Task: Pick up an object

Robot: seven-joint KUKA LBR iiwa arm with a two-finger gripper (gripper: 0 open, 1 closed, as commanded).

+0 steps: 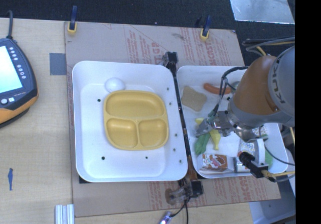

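A: Start at your pincer (216, 128): it sits low in the right bin (281, 132), near the bin's left wall, right over a yellow piece (215, 140) and a green leaf-shaped piece (201, 143). Apart or together, I cannot tell from up here; the wrist hides it.

B: So which step are you in?

A: I'd call it the descent onto a target, grasp not yet proven. Nothing shows between the tips.

B: What else lies around it?

A: A tan slab (193, 98) towards the bin's far left corner, an orange sausage shape (215, 89) by the far wall, a small printed packet (214, 162) along the near edge. The left bin (85, 117) carries a yellow divided tray (135, 119) and a white ball (115, 85).

B: Next move?

A: You likely need a firm close on the yellow piece, then a straight lift.
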